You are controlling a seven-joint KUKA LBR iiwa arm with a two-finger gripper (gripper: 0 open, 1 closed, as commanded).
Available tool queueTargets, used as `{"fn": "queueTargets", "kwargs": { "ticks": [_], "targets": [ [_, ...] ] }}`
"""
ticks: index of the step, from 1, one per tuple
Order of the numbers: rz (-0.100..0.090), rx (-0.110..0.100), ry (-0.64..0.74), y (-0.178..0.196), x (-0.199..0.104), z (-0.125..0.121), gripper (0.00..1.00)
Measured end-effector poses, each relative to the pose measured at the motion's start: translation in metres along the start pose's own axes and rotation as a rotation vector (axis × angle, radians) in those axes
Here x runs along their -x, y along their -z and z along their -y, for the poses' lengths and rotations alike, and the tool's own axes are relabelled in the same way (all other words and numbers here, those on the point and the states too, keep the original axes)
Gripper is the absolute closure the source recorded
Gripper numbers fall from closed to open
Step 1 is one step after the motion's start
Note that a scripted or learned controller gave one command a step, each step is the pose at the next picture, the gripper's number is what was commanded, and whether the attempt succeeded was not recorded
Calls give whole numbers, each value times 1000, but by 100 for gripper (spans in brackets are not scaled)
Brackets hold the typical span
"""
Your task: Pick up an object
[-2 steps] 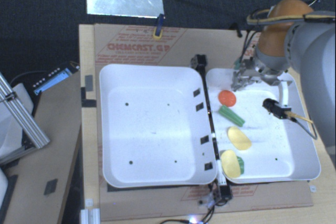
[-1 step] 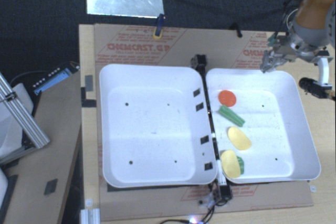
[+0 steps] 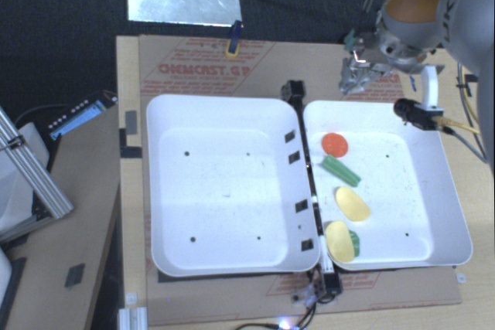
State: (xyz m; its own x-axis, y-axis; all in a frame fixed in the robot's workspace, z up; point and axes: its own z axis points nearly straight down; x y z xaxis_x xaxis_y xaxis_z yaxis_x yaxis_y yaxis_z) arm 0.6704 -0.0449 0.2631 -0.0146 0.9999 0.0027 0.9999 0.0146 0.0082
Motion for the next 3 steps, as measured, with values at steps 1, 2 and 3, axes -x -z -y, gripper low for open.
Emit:
{"fn": "queueTargets", "kwargs": {
  "ticks": [1, 2, 3],
  "targets": [
    [2, 10, -4, 148, -46, -1, 100],
    [1, 1, -5, 216, -93, 0, 100],
    [0, -6, -5, 221, -145, 40, 100]
  ]
}}
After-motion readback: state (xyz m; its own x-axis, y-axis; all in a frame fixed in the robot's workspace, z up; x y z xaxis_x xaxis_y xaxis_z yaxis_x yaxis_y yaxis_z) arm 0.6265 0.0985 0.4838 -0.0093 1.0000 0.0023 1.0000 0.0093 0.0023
